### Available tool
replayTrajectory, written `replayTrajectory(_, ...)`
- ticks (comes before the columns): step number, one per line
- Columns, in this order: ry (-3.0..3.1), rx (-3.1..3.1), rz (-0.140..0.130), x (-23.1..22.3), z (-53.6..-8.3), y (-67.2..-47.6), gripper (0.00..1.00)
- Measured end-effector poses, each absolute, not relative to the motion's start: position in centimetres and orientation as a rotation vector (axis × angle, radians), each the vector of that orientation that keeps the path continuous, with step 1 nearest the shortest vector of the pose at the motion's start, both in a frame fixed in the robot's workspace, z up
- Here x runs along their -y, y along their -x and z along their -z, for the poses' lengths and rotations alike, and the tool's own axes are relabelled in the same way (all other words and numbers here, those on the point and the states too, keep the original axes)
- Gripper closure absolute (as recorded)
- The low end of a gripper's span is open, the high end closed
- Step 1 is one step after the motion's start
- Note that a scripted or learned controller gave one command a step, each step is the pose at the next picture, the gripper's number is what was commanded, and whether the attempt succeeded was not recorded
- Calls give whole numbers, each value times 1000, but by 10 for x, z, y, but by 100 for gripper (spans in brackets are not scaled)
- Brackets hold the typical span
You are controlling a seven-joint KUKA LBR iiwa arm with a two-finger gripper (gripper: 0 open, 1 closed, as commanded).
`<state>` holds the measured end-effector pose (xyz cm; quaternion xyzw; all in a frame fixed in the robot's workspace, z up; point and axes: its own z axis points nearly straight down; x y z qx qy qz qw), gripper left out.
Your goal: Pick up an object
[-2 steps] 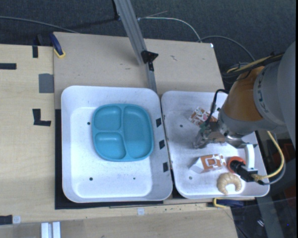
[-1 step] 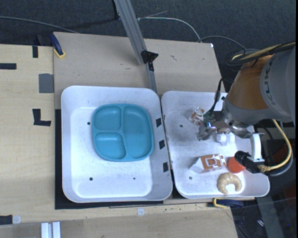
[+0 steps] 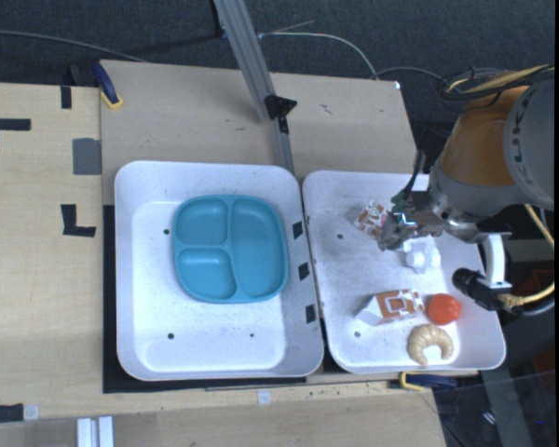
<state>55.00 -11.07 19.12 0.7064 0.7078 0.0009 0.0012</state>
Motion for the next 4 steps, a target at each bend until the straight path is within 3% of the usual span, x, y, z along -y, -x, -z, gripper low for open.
replayTrajectory(1, -2217, -2221, -3, 110, -234, -551, 100)
replayTrajectory(4, -2214, -2232, -1, -65, -231, -573, 100)
